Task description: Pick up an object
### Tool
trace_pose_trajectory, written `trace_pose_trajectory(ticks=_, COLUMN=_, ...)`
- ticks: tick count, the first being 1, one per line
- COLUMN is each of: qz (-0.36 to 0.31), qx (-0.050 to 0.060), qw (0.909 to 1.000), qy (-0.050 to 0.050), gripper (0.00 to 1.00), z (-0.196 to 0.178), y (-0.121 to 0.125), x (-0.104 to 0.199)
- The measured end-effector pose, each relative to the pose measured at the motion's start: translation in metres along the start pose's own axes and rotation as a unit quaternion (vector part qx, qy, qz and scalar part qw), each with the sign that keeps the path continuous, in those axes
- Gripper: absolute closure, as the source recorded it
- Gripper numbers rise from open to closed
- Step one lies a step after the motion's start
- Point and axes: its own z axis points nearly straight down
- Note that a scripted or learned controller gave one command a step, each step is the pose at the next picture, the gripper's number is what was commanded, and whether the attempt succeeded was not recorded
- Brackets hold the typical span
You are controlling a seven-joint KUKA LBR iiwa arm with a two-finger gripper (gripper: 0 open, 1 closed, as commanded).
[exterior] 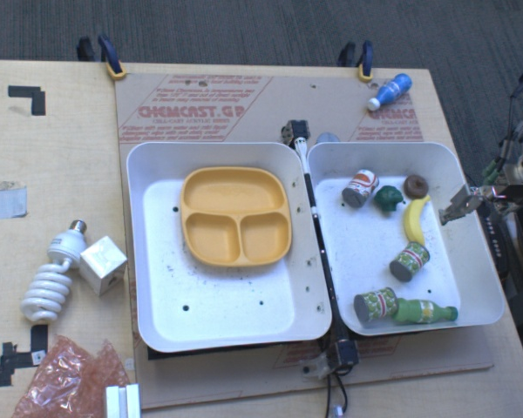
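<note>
Nothing lifted yet: gripper (458,205) at right bin (471,296) rim, grasp state unclear; banana (414,219), cans and bottle (425,312) all lying inside.

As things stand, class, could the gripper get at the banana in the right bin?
Probably yes. The gripper sits at the right bin's right rim, and the banana lies just to its left with open bin floor between them. The green toy and brown piece crowd only the banana's top end.

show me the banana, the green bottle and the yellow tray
banana (414,219), camera view, middle of its curve
green bottle (425,311), camera view, on its body
yellow tray (235,185), camera view, on the large upper compartment
</note>
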Motion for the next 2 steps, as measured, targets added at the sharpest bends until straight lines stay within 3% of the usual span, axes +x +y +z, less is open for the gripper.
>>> trace_pose_trajectory(ticks=1, qz=0.000, qx=0.000, qw=1.0000, qy=0.000, gripper=0.00, z=0.166, y=0.046, x=0.022)
trace_pose_trajectory(ticks=2, qz=0.001, qx=-0.001, qw=1.0000, qy=0.000, gripper=1.00, z=0.155, y=0.046, x=0.021)
